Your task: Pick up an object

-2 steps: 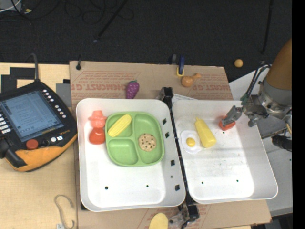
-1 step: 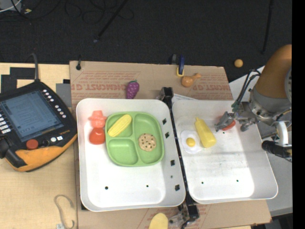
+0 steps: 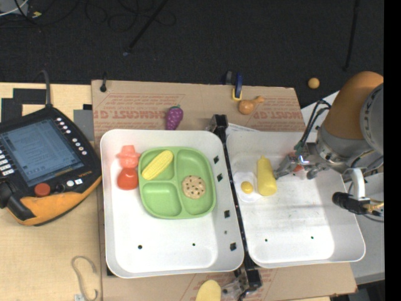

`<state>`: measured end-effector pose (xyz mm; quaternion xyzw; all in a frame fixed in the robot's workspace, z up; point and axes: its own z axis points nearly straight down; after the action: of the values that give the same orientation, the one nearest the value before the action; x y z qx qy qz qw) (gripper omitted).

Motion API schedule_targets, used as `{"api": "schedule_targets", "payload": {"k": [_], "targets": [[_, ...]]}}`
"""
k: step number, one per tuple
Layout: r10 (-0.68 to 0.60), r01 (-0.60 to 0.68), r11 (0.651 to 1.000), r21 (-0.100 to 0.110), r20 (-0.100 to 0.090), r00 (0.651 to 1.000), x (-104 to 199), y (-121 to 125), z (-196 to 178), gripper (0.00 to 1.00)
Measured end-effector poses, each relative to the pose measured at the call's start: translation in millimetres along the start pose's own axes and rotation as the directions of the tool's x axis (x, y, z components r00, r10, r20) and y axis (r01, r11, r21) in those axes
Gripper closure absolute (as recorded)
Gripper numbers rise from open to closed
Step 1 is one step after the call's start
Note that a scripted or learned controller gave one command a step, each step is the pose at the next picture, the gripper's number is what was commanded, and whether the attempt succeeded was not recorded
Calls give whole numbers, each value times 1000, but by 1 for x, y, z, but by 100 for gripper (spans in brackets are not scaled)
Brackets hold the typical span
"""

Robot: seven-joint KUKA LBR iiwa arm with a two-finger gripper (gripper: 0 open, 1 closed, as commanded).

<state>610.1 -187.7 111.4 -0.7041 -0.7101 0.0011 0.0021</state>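
Observation:
In the right bin (image 3: 301,234) lies a yellow oblong block (image 3: 266,177), with a small white-and-yellow egg-like piece (image 3: 247,187) touching its left side. My gripper (image 3: 289,167) hangs low over the right bin, just right of the yellow block, and nothing is visibly held in it. The left bin (image 3: 163,249) holds a green divided plate (image 3: 169,209) with a corn cob (image 3: 156,163) and a cookie (image 3: 194,186) on it. A red figure (image 3: 128,167) stands left of the plate.
A teach pendant (image 3: 44,162) lies on the bench at far left. Behind the bins, on cardboard, sit purple grapes (image 3: 174,116) and an orange gourd (image 3: 249,105). A yellow object (image 3: 208,290) lies at the front edge. The arm's grey body (image 3: 357,130) overhangs the right bin's far right side.

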Motion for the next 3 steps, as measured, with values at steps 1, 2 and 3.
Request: {"api": "schedule_targets", "payload": {"k": [1, 2, 3], "targets": [[1, -1, 1000, -1, 1, 1000, 3, 1, 25, 0], [1, -1, 1000, -3, 1, 1000, 2, 1, 13, 100], [10, -10, 1000, -8, 2, 1000, -4, -3, -49, 100]]}}
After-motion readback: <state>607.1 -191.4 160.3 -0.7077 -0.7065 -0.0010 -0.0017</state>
